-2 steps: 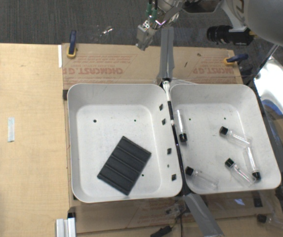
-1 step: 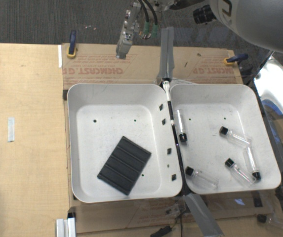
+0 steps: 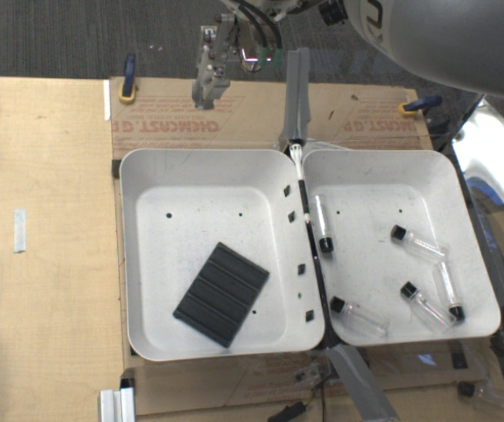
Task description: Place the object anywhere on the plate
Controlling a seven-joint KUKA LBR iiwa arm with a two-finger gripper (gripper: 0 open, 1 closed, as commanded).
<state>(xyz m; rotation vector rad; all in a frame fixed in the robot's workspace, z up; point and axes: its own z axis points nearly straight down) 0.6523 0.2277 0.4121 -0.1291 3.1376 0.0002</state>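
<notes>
Camera view: my gripper (image 3: 206, 102) hangs at 12 o'clock, aperture indeterminate; five vials (image 3: 419, 246) lie in right bin (image 3: 463, 196), black plate (image 3: 222, 294) in left bin (image 3: 128, 236) bare; placement pending.

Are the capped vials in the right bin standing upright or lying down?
Lying down. Each clear vial in the right bin rests on its side on the bin floor, black cap at one end, pointing different ways.
</notes>
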